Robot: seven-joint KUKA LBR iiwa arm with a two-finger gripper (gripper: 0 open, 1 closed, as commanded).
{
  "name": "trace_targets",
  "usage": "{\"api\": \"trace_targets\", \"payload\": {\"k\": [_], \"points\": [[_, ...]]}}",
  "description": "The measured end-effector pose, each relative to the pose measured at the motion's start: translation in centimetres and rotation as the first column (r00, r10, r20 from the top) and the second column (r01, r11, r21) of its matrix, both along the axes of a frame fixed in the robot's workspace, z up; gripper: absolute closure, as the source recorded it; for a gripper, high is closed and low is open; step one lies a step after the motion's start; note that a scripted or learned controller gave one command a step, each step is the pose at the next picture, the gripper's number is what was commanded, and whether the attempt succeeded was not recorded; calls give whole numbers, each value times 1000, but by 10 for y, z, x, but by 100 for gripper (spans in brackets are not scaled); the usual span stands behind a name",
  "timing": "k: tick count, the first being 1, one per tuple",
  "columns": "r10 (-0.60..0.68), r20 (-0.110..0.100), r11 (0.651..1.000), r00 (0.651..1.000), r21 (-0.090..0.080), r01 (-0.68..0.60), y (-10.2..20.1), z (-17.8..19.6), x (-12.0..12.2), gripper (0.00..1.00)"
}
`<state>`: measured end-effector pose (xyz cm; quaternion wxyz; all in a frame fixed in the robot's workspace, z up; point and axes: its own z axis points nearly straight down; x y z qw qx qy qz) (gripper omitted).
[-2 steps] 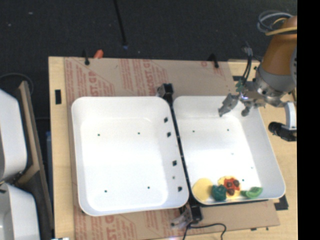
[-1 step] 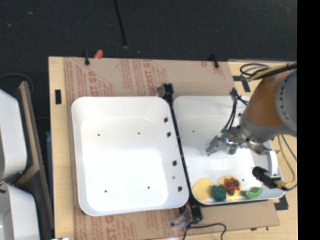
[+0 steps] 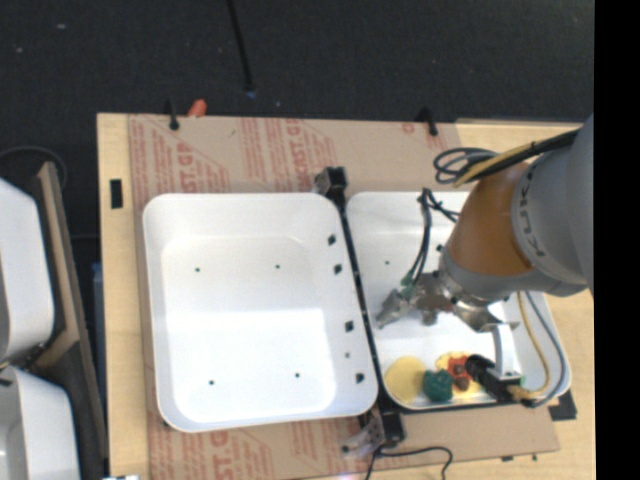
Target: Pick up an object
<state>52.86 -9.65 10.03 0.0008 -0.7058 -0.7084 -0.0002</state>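
Red print on the cardboard sheet (image 3: 250,153) under the bins is unreadable. Gripper (image 3: 395,308) jaws spread wide, holding nothing; pale yellow disc (image 3: 405,375) and green lump (image 3: 437,386) lie just below them.

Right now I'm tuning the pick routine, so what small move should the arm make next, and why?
Probably shift the gripper toward the near corner of the right bin. The yellow disc, green object and red piece cluster there, while the gripper sits above bare bin floor, short of them.
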Motion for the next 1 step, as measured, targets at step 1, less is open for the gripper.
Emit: {"api": "trace_targets", "payload": {"k": [1], "points": [[-1,15,1000,1000,-1,1,28,154,-28,0]]}}
